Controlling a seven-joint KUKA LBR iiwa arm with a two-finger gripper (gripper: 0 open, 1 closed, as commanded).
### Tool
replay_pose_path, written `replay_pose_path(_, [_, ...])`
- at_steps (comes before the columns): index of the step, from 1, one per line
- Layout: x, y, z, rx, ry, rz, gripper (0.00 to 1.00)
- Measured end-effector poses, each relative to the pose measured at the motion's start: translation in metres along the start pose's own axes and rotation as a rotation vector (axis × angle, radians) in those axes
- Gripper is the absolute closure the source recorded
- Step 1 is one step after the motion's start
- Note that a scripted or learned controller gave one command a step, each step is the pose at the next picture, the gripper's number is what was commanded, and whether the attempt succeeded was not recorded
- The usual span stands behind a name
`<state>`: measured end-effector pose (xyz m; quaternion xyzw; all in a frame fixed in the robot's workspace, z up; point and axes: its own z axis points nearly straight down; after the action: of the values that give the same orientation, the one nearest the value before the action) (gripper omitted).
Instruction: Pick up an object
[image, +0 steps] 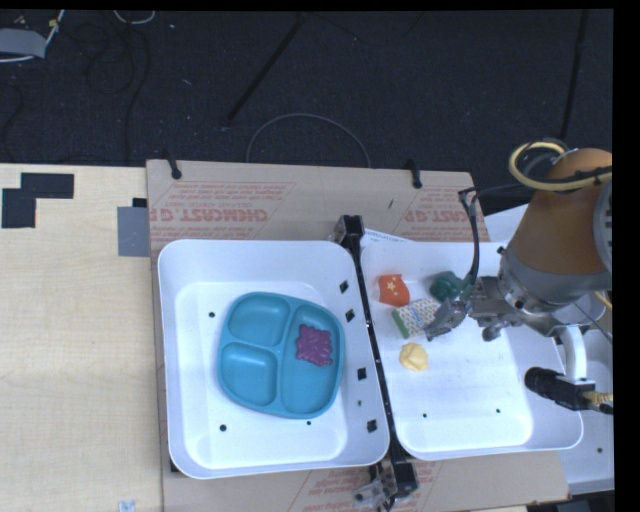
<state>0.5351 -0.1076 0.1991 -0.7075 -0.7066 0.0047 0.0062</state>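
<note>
Seen from above, the arm (560, 235) reaches into the right bin (480, 420) from 3 o'clock, its gripper (447, 312) low over a cluster of small objects in the bin's upper half; whether it is apart or together cannot be told. A green-and-white packet (411, 318) lies right at the tip, a teal object (445, 284) just behind at 12 o'clock, an orange-red piece (392, 290) near at 10 o'clock, a yellow lump (414, 356) near at 7 o'clock. In the left bin (200, 430), a blue divided plate (275, 352) carries a purple object (315, 345) in its right compartment.
</note>
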Motion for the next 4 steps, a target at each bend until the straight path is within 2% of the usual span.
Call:
replay_pose_path(1, [0.000,0.003,-0.007,-0.014,-0.002,-0.002,0.00])
replay_pose_path(2, [0.006,-0.005,0.054,-0.005,0.000,-0.002,0.00])
replay_pose_path(3, [0.007,-0.005,0.107,-0.007,0.000,-0.001,0.00])
replay_pose_path(4, [0.005,-0.005,0.095,-0.009,0.000,0.006,1.00])
